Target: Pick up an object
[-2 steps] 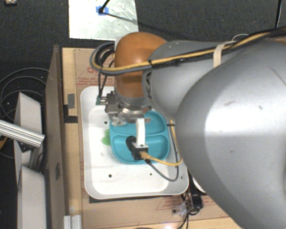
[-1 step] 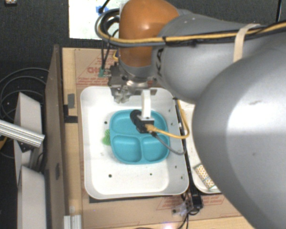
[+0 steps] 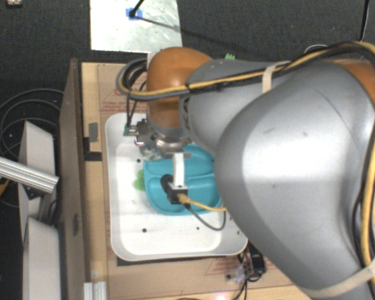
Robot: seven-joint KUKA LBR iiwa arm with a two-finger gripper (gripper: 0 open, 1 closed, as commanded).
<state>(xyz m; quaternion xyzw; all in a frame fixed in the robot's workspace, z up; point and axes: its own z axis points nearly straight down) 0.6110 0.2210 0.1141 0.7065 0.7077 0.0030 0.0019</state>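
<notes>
Tool [image 3: 158,142] low over white bin [image 3: 165,233], at 12 o'clock edge of teal dish [image 3: 155,196] (apart or together: cannot tell, wrist hides it). Small green piece [image 3: 139,180] at dish's 9 o'clock. Nothing visibly lifted; grasp and lift remain.

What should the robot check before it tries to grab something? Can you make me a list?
1. Something to grab in the white bin: ok. A blue dish and a small green thing lie in it.
2. Arm above a target: ok. Its orange-banded end hangs over the blue dish.
3. Anything held already: cannot tell. The arm covers that spot.
4. Green thing apart from the dish: cannot tell. It sits right at the dish's left edge.
5. Free room near the dish: ok. Bare bin floor shows to its left and in front.
</notes>
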